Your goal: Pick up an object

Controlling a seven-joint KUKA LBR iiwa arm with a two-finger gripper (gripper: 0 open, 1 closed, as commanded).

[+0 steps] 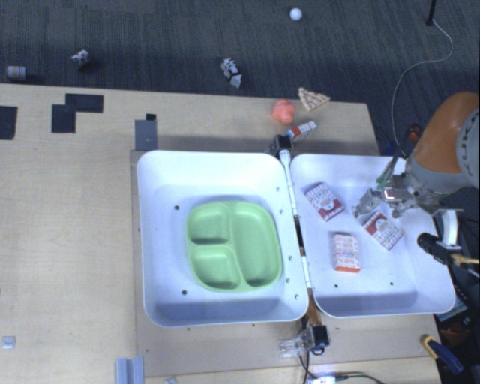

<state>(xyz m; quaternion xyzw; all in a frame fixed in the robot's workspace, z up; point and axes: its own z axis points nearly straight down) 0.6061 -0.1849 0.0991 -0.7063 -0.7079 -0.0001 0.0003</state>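
- The grey arm with its orange band (pixel 450 131) reaches in from the right, over the far right part of the right bin (pixel 397 296).
- The gripper (pixel 379 204) hangs above that bin, just beside the far end of a small red-and-white packet (pixel 384 230); the metal parts blur together, so I cannot tell if it is released or clenched, and no packet is seen between them.
- Three small red-and-white packets lie in the right bin: the one by the gripper on the right, a second packet (pixel 324 201) further left and farther back, and a third packet (pixel 346 252) nearer the front, between the other two in left-right position. All three lie flat and apart from each other.
- The left bin (pixel 161 225) holds a pale green divided tray (pixel 234 244) with three compartments, sitting about in the middle.
- The two bins touch along their shared edge in the middle of the bench (pixel 67 247).
- On the bench beyond the bins lie an orange-pink ball (pixel 283 111), a triangular pizza-slice toy (pixel 313 98) to its right, and a small tube-shaped object (pixel 304 130) near the bins' far junction.
- Dark square marks (pixel 75 111) sit on the far left of the bench.
- On the dark floor beyond lie a small white ball (pixel 295 13) and a few small scattered bits.
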